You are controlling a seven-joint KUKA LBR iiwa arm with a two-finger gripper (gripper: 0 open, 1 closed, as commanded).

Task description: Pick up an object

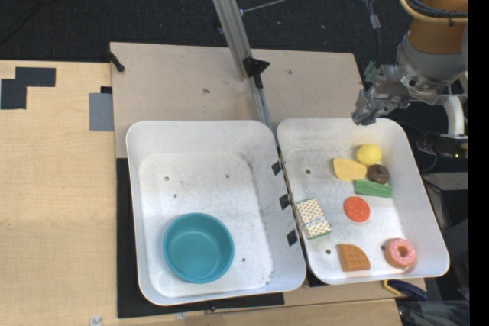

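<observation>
Gripper (365, 115) hangs over the right bin's (428, 256) far rim, nothing in it that I can see; I cannot tell how it is set.

Toys lie in that bin, packed on its right side: ball (369, 154) touching cheese (349, 169), a dark ring (378, 174) and green bar (372, 188) just beside. I judge a descent there risks nudging neighbours or pinching two at once. Cracker (313, 218) and donut (399, 253) sit apart, safer picks. Bowl (198, 246) rests in the left bin (145, 187).
</observation>
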